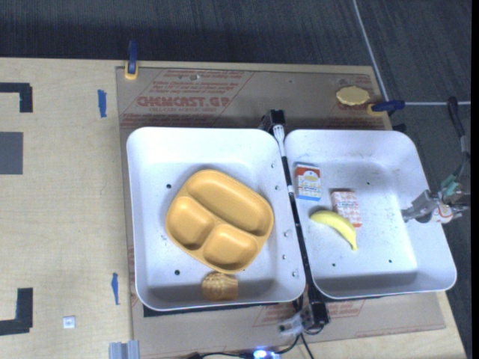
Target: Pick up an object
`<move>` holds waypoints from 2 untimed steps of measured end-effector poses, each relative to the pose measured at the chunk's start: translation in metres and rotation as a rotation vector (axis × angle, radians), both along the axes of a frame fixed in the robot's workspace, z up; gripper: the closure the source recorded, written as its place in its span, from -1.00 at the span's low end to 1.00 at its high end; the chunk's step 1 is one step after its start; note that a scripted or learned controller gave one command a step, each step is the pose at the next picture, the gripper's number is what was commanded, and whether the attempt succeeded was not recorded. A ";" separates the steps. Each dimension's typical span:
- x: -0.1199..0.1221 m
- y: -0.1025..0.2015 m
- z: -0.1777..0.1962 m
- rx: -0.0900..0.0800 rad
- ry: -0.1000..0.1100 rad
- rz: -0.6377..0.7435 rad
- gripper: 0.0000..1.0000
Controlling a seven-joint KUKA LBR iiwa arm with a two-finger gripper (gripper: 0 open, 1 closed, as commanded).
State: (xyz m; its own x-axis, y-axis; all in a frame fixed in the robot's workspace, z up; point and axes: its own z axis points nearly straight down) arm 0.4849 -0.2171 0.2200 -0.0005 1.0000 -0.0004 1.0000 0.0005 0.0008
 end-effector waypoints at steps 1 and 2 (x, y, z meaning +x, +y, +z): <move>-0.003 -0.001 -0.124 0.010 -0.001 0.007 -1.00; -0.002 0.000 -0.114 0.011 -0.003 0.007 1.00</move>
State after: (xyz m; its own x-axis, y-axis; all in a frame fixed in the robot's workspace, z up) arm 0.4830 -0.2169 0.1057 -0.0071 0.9999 0.0101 1.0000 0.0071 0.0037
